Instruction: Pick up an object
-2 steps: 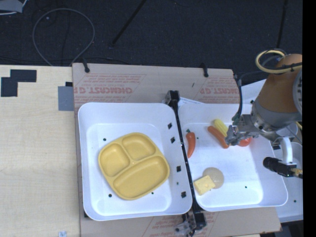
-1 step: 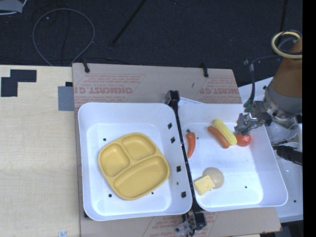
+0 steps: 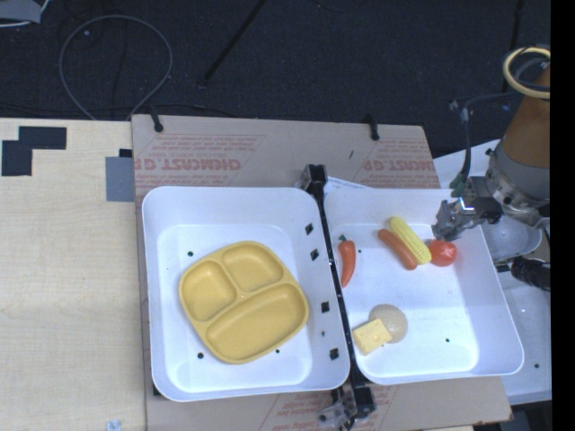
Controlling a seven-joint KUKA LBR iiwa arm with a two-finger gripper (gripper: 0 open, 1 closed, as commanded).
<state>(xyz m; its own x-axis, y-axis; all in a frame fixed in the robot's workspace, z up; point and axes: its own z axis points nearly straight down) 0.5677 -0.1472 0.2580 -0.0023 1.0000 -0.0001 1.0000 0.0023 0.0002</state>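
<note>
Gripper (image 3: 446, 225) at right bin's (image 3: 467, 353) far-right edge, just above red tomato (image 3: 443, 253); fingers' state cannot tell. Corn cob (image 3: 409, 240) and sausage (image 3: 397, 249) lie side by side, touching, left of tomato. Carrot (image 3: 347, 262) near divider. Cheese wedge (image 3: 372, 336) against beige round (image 3: 392, 320). Yellow divided plate (image 3: 243, 301) in left bin (image 3: 171, 348).

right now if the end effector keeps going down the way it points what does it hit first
Most likely the red tomato, just below the end effector in the right bin. The corn cob lies close beside it; height above them is unclear from this slanted view.
</note>
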